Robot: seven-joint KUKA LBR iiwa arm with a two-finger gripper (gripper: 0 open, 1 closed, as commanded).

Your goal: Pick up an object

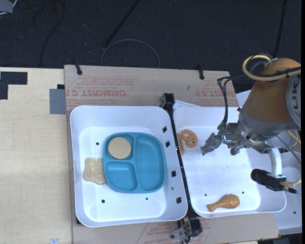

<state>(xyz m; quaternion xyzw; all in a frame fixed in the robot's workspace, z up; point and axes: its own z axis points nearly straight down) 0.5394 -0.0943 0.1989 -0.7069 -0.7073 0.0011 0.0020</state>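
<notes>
Gripper [212, 145] over right bin [274, 205] | finger state: cannot tell | pretzel [187, 138] just left of it, near the divider, nearest candidate | drumstick [223, 203] well apart toward near wall, long axis left-right

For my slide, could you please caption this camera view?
Gripper hovers over right bin near pretzel; drumstick lies below.
</notes>
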